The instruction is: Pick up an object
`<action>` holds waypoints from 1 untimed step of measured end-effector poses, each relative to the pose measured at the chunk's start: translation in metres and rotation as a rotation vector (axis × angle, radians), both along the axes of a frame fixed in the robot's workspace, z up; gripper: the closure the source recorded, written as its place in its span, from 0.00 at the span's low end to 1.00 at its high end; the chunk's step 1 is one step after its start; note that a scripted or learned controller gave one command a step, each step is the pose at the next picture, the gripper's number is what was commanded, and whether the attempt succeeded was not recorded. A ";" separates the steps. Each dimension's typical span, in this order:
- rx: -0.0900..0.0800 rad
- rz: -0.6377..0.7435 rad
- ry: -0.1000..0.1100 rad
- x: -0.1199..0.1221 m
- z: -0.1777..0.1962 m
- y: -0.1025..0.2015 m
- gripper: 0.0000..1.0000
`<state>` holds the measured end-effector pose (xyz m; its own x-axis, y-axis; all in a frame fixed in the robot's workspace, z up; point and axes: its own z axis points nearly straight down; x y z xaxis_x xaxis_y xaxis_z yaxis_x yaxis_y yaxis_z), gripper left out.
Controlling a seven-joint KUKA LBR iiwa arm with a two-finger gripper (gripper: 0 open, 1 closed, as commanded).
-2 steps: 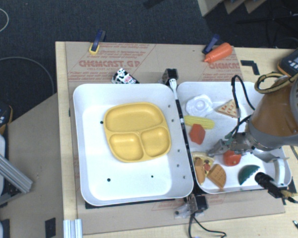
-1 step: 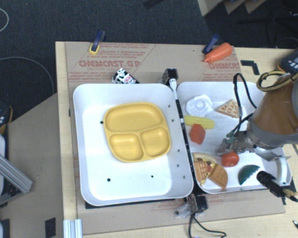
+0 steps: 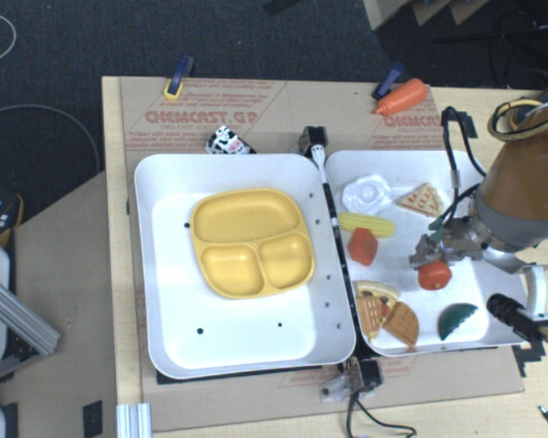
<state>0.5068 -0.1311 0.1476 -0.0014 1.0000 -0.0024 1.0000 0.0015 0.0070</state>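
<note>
The table (image 3: 256, 108) is a pale board printed with faded red lettering, standing on dark carpet. Two shallow white bins sit on it side by side. The left bin (image 3: 164, 336) is the larger-looking one and carries a yellow divided plate (image 3: 252, 241) with one long section at its 12 o'clock side and two smaller ones at 6 o'clock. The right bin (image 3: 384, 167) holds the small toy foods.

The arm (image 3: 525, 185) comes in from 3 o'clock, its orange band above a grey wrist, and reaches over the right bin. The claw (image 3: 436, 254) hangs low at about the bin's centre, directly over a red tomato (image 3: 435, 276). The tomato is round, glossy and bright red, lying on the bin floor at the claw's 6 o'clock, touching or nearly touching the tips. From this angle I cannot tell whether the claw is spread or closed, nor whether the tomato is between its tips.

Around the tomato: a waffle-like brown piece (image 3: 388, 318) at 8 o'clock, a dark green leaf shape (image 3: 457, 318) at 5 o'clock, a red pepper-like block (image 3: 363, 245) at 9 o'clock, a yellow corn cob (image 3: 365, 224) just above that, a white round piece (image 3: 365, 192) at 11 o'clock and a pizza slice (image 3: 424, 200) at 12 o'clock.

Outside the bins, an orange carrot (image 3: 402, 97) lies on the table at 12 o'clock of the right bin, and a small black-and-white toy (image 3: 226, 141) rests just beyond the left bin's far rim.
</note>
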 end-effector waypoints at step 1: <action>0.000 -0.001 0.000 0.003 0.061 -0.008 1.00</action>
